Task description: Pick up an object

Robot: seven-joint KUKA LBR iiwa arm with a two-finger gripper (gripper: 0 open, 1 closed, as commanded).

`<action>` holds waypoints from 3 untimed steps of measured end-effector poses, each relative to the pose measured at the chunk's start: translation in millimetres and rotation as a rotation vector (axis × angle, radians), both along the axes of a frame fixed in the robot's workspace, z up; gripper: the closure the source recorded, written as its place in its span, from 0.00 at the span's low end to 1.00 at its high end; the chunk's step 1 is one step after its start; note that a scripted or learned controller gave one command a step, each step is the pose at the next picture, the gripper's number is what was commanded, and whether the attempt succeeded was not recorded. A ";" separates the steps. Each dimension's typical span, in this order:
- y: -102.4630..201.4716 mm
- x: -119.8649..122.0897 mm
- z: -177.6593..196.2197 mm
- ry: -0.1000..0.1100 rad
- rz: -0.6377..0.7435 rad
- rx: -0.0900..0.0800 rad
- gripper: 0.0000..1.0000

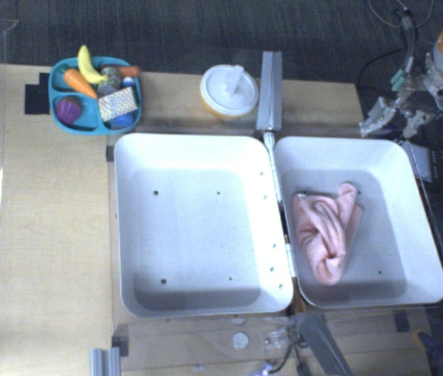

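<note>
- Gripper (pixel 392 116) hangs just past the right bin's (pixel 417 202) far right corner, fingers spread a bit, nothing between them.
- Crumpled pink cloth (pixel 328 233) lies inside that right bin, a bit off-centre, well apart from the gripper.
- Left bin (pixel 127 210) sits beside it.
- Blue tray (pixel 88 124) of toy food and a white lidded cup (pixel 229 90) sit behind the bins.

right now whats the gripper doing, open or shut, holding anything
gripper: above the right bin's far right corner, nothing visibly held; open or shut cannot be told. The pink cloth lies in that bin.
</note>
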State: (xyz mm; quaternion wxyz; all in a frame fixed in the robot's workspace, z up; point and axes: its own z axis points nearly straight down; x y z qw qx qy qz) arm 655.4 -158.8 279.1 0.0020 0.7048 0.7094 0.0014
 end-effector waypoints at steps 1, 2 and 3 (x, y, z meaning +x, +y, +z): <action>14.5 -69.6 -122.4 0.001 0.084 0.000 0.00; 7.4 -93.6 -186.1 -0.010 0.326 -0.004 0.00; 9.3 -90.0 -173.2 -0.018 0.329 -0.004 1.00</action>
